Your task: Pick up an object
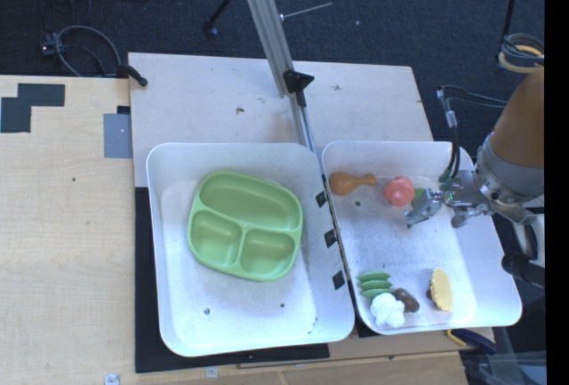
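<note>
The pale bench stood over dark carpet strewn with cables, a light wooden board to its left. A grey metal rail slanted down to the seam between both bins. The left bin held a green divided tray. The right bin held a tan pear-shaped toy, a red ball, green pea pods, a white lump, a brown piece and a yellow piece. The gripper hovered just beside the ball, fingers apart, holding nothing
</note>
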You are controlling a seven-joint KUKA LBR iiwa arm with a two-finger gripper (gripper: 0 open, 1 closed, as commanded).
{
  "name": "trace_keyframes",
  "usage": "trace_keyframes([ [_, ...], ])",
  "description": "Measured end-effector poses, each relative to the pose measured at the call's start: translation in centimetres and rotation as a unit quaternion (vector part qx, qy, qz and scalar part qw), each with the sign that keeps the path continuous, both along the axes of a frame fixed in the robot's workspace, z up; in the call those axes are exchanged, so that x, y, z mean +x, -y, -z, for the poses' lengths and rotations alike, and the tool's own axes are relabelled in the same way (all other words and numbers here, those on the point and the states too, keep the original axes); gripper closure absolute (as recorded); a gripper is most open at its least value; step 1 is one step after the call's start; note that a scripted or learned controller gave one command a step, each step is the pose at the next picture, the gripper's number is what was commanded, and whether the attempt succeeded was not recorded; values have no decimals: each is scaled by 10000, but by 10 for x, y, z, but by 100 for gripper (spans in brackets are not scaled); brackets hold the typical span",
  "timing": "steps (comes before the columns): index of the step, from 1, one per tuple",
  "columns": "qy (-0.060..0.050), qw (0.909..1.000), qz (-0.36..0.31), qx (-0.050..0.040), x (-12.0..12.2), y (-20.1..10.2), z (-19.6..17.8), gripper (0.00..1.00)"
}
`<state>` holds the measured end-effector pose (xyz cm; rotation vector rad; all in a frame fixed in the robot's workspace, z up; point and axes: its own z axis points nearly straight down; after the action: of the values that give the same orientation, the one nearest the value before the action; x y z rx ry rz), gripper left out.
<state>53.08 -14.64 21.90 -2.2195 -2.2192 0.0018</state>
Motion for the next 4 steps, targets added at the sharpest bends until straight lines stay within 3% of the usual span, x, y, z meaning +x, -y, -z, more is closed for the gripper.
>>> trace_keyframes([
  [1, 3, 10000, 11, -1, 0, 1, 0, 0],
  [3, -30, 10000, 5, 5, 3, 12, 117, 0],
  [4, 6, 10000, 8, -4, 3, 11, 127, 0],
])
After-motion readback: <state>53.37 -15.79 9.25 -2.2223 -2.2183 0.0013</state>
